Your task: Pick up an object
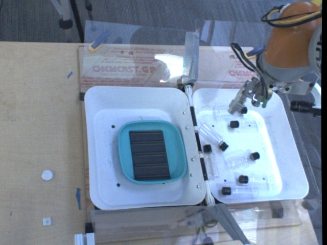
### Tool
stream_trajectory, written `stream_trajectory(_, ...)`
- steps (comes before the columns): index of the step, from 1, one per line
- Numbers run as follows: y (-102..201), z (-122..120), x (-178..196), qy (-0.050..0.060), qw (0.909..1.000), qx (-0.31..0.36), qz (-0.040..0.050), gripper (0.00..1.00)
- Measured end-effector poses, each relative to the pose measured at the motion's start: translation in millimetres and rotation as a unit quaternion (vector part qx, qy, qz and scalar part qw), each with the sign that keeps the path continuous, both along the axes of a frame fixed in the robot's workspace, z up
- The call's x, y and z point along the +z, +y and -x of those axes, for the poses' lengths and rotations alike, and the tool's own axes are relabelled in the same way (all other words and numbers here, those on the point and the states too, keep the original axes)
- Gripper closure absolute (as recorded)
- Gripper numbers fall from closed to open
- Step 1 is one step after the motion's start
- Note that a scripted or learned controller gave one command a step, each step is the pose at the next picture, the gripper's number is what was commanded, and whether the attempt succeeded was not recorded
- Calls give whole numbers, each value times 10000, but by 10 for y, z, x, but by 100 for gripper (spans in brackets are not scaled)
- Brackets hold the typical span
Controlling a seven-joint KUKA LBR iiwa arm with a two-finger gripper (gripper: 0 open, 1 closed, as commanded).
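Several clear plastic vials with black caps lie scattered in the right bin (291, 152). One vial (211, 135) lies slanted near the bin's left wall, another (240, 160) sits mid-bin, and two more (255, 180) (239, 192) lie near the front. A small capped vial (234, 124) lies just below my gripper (236, 106). The gripper hangs over the bin's back part, tilted down to the left, with nothing seen held in it. The grey arm with its orange band (288, 45) reaches in from the upper right.
The left bin (99, 137) holds a teal tray (125, 147) with a dark ridged block (149, 154) in it. A raised divider (196, 137) separates the bins. Clear plastic sheeting with red print (122, 68) lies behind them. The wooden bench (36, 137) stretches left.
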State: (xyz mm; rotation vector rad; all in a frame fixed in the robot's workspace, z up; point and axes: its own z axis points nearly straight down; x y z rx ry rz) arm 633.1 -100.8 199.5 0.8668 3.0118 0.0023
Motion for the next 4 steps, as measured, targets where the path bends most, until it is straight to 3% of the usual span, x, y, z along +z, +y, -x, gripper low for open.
stream_trajectory(1, -203, -260, -192, -8, 9996, 293, 8, 100)
stream_trajectory(2, -362, -175, -408, 16, 9956, 936, 3, 100)
stream_trajectory(3, -608, 41, -798, 10, 9628, 2701, 11, 100)
stream_trajectory(4, 224, -91, -43, -9, 9652, 2615, 14, 100)
